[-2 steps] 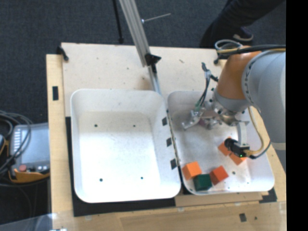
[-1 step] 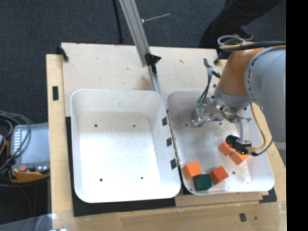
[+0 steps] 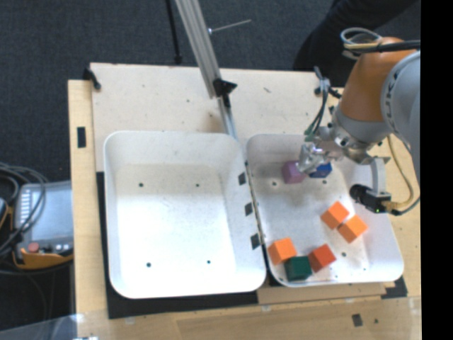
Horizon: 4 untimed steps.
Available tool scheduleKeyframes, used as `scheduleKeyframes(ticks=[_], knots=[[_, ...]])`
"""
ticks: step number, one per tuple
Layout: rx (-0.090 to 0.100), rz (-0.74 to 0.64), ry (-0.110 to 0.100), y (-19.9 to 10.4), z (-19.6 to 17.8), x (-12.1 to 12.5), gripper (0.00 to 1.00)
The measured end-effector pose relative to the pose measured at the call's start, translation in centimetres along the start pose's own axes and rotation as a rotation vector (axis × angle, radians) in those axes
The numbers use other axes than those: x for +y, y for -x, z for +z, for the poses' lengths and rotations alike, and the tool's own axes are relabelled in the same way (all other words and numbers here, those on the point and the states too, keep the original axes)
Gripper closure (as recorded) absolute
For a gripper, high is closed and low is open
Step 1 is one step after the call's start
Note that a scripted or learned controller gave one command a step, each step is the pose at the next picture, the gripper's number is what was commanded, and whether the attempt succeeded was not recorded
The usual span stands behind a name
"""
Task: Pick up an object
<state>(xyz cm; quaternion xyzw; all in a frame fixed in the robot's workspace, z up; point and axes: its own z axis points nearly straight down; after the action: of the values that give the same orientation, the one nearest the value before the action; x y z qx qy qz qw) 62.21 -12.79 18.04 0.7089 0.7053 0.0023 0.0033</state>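
The purple block (image 3: 292, 172) lies on the right bin (image 3: 386, 264) floor toward twelve o'clock, with the gripper (image 3: 309, 162) touching its three-o'clock side; finger spacing I cannot tell. Nothing looks lifted yet, so grasping and raising remain.

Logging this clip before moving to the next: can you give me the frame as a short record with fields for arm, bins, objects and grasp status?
arm: grey arm with orange band, gripper low over the right white bin
near gripper: purple block and blue block, either side of it
other objects in right bin: two orange cubes touching mid-bin; orange cube, dark green cube and red-orange cube along the front wall
left white bin: bare floor
grasp status: cannot tell
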Motion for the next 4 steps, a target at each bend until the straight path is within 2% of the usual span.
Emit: scheduleKeyframes(ticks=[2,3,4], knots=[[0.001,-0.008,-0.002,1.0,-9.4,1.1,1.0],[0.002,-0.011,-0.008,-4.5,-9.8,0.6,1.0],[0.001,-0.011,-0.009,-9.7,-8.1,-0.2,1.0]])
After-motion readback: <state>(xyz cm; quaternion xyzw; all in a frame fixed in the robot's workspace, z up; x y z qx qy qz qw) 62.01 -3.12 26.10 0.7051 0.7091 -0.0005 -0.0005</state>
